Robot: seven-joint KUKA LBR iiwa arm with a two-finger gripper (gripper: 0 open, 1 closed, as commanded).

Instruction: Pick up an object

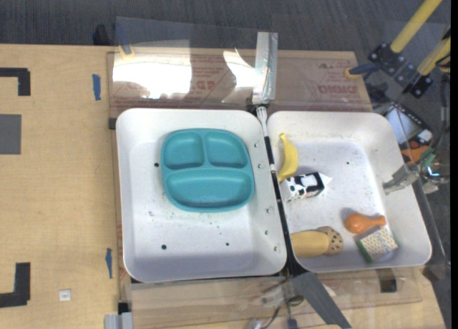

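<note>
The right bin (343,124) holds several objects. A yellow banana (287,156) lies against its left wall, and a black-and-white toy cow (306,186) sits just below it. At the lower right rests an orange pear-shaped toy (364,222), touching a small green-and-white box (376,244). A tan bread-like piece (317,242) lies near the front wall. My gripper (402,177) hangs at the bin's right rim, to the right of the cow and above the orange toy. It is small and partly cut off by the frame, and nothing shows in it.
The left bin (136,234) carries a teal divided plate (207,169). A clear plastic sheet and a taped cardboard panel (215,77) stand behind the bins. Yellow-and-black rig parts (404,48) sit at the upper right.
</note>
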